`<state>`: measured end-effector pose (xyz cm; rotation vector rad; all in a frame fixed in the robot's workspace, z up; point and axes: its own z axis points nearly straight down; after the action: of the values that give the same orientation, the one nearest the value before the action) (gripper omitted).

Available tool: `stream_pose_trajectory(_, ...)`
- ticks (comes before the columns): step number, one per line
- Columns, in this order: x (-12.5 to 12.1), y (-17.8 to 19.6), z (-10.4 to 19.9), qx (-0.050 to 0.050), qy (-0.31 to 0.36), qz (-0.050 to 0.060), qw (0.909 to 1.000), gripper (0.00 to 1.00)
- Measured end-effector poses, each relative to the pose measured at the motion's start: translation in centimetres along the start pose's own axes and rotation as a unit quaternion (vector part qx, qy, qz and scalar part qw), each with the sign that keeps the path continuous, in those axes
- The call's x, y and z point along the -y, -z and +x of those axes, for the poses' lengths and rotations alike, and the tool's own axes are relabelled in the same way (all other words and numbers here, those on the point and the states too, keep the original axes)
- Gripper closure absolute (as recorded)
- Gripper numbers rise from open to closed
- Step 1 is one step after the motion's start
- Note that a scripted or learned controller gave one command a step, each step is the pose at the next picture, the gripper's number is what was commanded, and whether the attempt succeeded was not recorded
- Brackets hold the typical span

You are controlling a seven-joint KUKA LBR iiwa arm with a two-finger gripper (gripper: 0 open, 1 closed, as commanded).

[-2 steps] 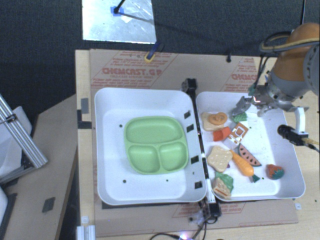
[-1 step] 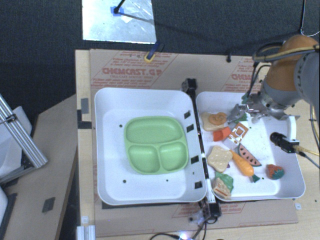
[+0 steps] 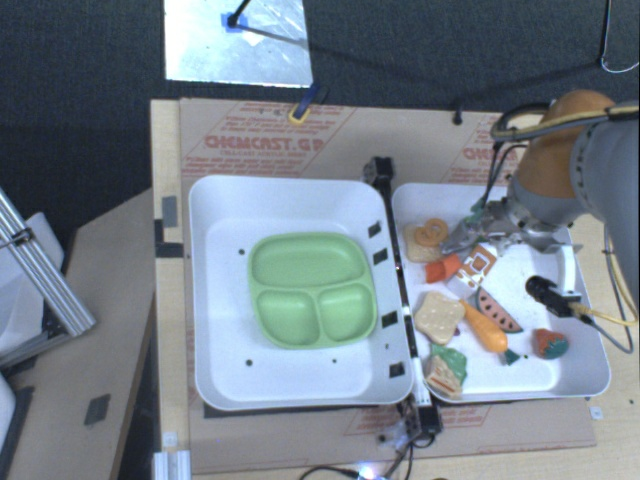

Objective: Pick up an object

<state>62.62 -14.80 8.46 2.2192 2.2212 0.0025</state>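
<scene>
At the near edge of the right bin (image 3: pixel 590 373) lies a sandwich toy with green filling (image 3: pixel 446 370), and beyond it a slice of toast (image 3: pixel 438 316). Beside the toast are an orange carrot (image 3: pixel 487 330) and a watermelon wedge (image 3: pixel 497 310), with a strawberry (image 3: pixel 549 344) toward the bin's right side. Farther back sit an orange block (image 3: pixel 442 268), a small white and orange carton (image 3: pixel 477 265) and a pretzel-shaped cookie (image 3: pixel 430 234). The tool (image 3: pixel 462 238) hangs low over this far cluster, just beside the cookie and the carton; whether its fingers are spread or closed cannot be told, and nothing is visibly gripped. The left bin (image 3: pixel 220 368) holds a green divided plate (image 3: pixel 310 288). Both bins rest on the worktop (image 3: pixel 260 138).
</scene>
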Motion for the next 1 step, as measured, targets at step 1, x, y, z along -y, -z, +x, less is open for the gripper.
stream_pose_trajectory(1, -0.28, 1.47, 0.02, 0.0, 0.0, -0.004, 1.0, 1.0)
